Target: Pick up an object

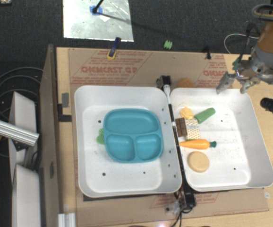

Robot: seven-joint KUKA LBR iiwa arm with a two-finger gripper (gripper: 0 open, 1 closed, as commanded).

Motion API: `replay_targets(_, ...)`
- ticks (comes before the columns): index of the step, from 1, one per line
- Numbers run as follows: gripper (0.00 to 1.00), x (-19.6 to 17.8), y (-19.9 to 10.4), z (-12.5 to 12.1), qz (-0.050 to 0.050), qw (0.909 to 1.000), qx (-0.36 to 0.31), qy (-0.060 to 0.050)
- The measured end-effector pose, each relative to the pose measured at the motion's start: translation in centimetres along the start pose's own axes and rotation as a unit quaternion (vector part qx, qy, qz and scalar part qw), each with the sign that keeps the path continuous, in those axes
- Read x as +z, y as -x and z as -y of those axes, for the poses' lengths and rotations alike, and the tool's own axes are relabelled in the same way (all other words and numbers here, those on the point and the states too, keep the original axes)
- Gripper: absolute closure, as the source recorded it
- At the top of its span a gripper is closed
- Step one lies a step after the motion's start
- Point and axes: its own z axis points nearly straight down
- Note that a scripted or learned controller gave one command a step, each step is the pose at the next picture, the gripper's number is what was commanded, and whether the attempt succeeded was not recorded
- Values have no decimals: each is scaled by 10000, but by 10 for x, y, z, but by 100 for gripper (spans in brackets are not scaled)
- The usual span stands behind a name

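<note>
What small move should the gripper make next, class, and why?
Probably swing left and down over the green cylinder. The gripper hangs open above the right bin's far rim, holding nothing, and that piece lies nearest.

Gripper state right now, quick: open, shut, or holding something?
Gripper: open, fingers spread, nothing between them, above the far edge of the right bin.

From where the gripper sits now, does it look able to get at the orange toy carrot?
Probably yes: the open gripper hovers above the right bin's far edge, and the orange toy carrot lies uncovered, with nothing on top.
</note>
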Motion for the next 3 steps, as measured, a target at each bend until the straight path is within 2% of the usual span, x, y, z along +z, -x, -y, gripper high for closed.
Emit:
replay_targets(1,0,132,-26,-4,-15,10000,-17,-37)
replay_targets(2,0,130,-80,14,16,10000,-13,9)
replay_targets(3,100,120,-80,13,-1,10000,-11,16)
